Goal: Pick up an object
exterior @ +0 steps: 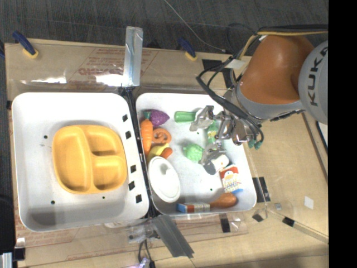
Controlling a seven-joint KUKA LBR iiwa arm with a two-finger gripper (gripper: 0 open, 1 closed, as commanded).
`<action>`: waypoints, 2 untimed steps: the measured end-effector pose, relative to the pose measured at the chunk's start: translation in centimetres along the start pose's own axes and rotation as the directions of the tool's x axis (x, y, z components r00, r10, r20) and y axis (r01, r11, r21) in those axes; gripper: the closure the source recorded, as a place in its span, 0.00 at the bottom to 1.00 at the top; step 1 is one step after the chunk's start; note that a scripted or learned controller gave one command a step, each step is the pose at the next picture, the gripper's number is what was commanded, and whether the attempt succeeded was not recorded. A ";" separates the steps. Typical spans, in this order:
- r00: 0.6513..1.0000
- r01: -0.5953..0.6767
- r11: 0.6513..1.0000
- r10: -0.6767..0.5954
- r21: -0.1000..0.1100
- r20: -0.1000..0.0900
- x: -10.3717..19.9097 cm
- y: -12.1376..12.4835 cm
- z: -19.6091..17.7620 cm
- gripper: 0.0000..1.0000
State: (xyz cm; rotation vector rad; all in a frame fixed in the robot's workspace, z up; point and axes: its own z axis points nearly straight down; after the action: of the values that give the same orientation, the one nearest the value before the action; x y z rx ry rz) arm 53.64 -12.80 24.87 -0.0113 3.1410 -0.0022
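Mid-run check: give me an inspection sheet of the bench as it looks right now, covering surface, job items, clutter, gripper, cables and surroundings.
Surface: two shallow white bins, left bin and right bin, side by side on a brown bench.
Job's things: right bin holds an orange carrot, a purple toy, a green cylinder, a light green lump, a white round lid and a brown sausage-shaped toy.
Clutter: yellow divided tray in the left bin.
Grippers: the gripper is over the right bin's right half; finger state unclear.
Cables: black cables loop at the wrist.
Surroundings: dark ribbed floor; blue clamps on the bench's far edge.
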 end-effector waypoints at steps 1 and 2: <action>0.995 0.098 0.995 -0.098 -0.006 -0.012 -1.9 -4.0 12.1 0.00; 0.964 0.266 0.964 -0.266 -0.001 0.002 -7.0 -6.3 15.7 0.00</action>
State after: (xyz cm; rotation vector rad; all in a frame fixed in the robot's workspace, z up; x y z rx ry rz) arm 60.68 -19.05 9.20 -0.4320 3.1100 0.0002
